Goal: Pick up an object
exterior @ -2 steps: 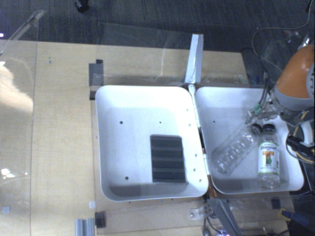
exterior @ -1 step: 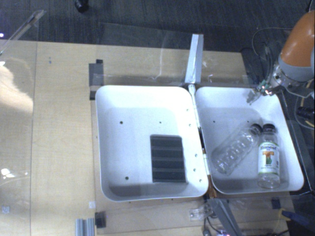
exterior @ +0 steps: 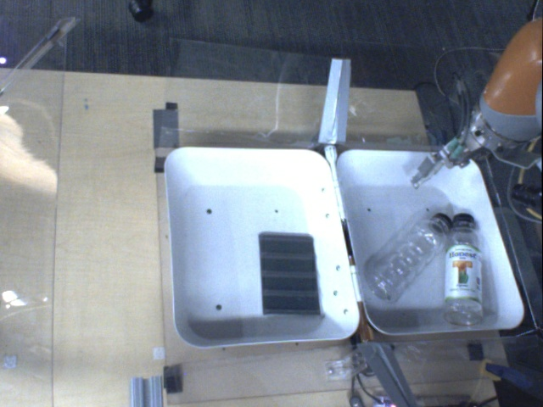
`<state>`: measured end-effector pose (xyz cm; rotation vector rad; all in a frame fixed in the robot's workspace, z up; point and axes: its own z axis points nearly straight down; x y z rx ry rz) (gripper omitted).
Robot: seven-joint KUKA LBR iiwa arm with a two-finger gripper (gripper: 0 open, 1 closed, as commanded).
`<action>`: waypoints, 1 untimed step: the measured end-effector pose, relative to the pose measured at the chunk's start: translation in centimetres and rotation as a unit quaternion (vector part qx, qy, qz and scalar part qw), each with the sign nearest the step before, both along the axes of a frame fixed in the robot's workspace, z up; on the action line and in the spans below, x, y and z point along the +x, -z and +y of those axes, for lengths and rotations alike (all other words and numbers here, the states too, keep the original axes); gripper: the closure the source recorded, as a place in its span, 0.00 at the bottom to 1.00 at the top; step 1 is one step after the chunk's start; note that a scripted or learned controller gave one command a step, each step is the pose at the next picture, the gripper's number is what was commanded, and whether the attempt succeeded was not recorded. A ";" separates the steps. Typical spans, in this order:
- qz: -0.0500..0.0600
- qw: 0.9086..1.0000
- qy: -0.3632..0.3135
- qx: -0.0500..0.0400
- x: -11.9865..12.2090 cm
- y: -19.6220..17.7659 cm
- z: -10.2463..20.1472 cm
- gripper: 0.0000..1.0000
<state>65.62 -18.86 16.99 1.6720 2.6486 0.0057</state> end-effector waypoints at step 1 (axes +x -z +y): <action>0.000 0.999 -0.038 0.000 -3.0 8.2 -1.4 0.00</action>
